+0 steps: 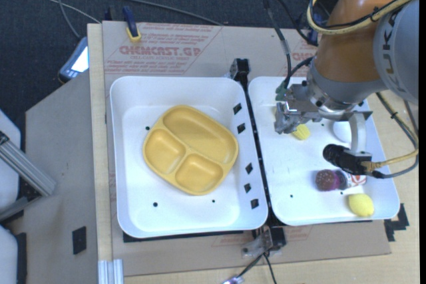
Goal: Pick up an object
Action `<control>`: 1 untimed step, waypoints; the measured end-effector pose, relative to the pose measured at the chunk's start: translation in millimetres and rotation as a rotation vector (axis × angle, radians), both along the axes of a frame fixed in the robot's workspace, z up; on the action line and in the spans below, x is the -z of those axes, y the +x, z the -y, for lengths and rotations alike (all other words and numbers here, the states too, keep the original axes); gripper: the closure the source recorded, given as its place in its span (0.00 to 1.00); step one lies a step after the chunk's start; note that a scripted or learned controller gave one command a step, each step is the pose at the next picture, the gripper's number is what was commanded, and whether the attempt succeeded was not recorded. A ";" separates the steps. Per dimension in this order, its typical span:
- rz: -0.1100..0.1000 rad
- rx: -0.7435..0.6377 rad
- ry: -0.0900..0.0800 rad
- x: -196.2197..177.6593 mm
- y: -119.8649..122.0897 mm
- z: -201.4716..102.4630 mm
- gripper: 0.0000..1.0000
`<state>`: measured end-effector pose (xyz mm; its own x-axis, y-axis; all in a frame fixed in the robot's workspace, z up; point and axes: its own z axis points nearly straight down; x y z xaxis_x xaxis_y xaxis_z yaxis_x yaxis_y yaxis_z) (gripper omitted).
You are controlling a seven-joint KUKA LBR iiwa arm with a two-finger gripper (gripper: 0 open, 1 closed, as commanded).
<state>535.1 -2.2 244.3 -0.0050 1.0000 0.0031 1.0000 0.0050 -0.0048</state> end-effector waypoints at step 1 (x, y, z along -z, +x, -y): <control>0.002 -0.001 -0.001 5.0 1.4 -61.1 1.00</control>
